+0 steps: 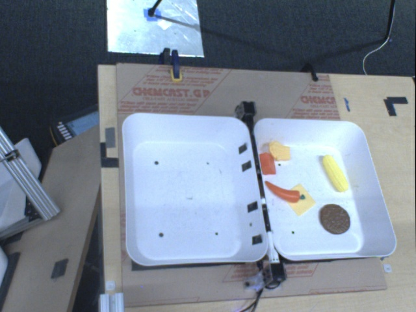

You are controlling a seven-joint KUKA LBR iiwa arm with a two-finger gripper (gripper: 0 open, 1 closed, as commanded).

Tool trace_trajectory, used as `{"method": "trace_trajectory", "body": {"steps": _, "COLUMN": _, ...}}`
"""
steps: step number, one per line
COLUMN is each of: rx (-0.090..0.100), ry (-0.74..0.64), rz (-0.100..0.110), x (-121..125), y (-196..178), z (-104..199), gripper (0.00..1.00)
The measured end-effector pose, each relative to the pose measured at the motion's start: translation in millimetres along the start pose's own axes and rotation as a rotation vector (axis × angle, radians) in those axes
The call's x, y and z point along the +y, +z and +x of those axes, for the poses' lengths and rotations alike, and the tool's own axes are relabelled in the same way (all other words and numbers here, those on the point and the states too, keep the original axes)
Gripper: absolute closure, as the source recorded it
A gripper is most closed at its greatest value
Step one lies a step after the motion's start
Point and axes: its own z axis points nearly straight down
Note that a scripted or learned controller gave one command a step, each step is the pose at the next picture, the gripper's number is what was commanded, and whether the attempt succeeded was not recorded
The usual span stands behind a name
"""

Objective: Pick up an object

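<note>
All the candidates lie in the right-hand bin (374,168), in the right half of the frame; the left-hand bin (140,142) sits beside it on the desk (214,86). They look like toy food, so probably light, hard plastic pieces with smooth, somewhat slippery skins. The yellow corn cob (335,173), at the upper right of that bin and well apart from the rest, seems the easiest to take: stiff, rounded, best pinched across its short width near the middle. The brown round cookie (335,218), lower right, lies flat and offers little height to grip. Toward the bin's left wall the pieces crowd: a small yellow chunk (280,151) just beside an orange-red block (267,163), and below them a red chili pepper (283,190) lying partly over a thin yellow cheese slice (301,201), which would likely be too flat to pinch. As for the end effector, I cannot tell whether it is apart or together, nor what it touches.
</note>
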Motion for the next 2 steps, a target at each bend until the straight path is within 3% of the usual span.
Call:
{"method": "trace_trajectory", "body": {"steps": 1, "rx": 0.000, "ry": 0.000, "rz": 0.000, "x": -0.1, "y": 0.1, "z": -0.1, "gripper": 0.00}}
{"method": "trace_trajectory", "body": {"steps": 2, "rx": -0.002, "ry": -0.004, "rz": -0.004, "x": 0.8, "y": -11.6, "z": -0.3, "gripper": 1.00}}
